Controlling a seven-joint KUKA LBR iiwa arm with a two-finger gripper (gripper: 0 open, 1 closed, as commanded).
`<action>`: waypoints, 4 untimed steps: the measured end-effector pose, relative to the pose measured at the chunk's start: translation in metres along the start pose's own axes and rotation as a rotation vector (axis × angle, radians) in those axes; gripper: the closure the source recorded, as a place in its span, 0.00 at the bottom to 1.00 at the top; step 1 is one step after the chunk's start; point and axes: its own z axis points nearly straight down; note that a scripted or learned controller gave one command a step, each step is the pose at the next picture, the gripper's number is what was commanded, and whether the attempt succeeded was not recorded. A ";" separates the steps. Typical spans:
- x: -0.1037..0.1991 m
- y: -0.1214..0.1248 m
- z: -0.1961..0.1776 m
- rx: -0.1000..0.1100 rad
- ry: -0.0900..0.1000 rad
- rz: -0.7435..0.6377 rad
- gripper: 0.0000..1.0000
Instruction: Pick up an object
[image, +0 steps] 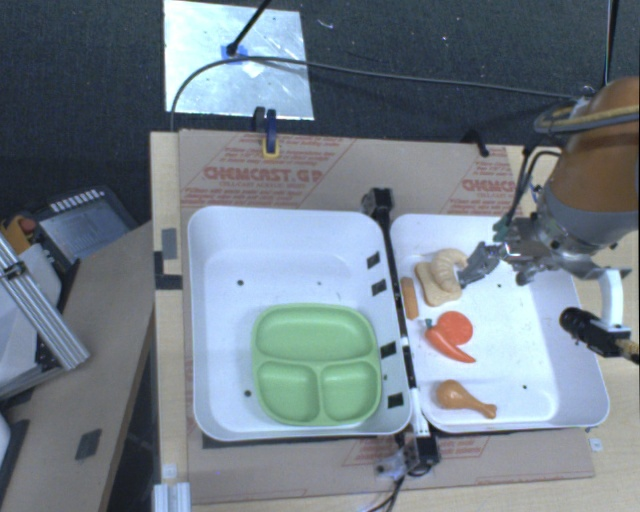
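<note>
The tool (474, 266) touches the right edge of the croissant (441, 276), grip unclear; it looks light, rigid, best pinched across its middle.

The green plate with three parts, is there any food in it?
Empty. The green plate lies in the left bin, and all three compartments show bare green. The toy foods are in the right bin.

You see the gripper (478, 266) low over the right bin (575, 395), its tip just beside the beige croissant (441, 275). Below that lie an orange carrot stick (408, 299), a red pepper (452, 334) and a chicken drumstick (462, 398). The left bin (215, 300) holds a green divided plate (315, 362).
</note>
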 end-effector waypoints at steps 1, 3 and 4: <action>0.000 0.002 -0.006 -0.012 -0.001 -0.002 0.00; -0.002 -0.001 0.098 -0.007 0.000 0.000 0.00; -0.001 -0.005 0.140 -0.007 0.000 0.000 0.00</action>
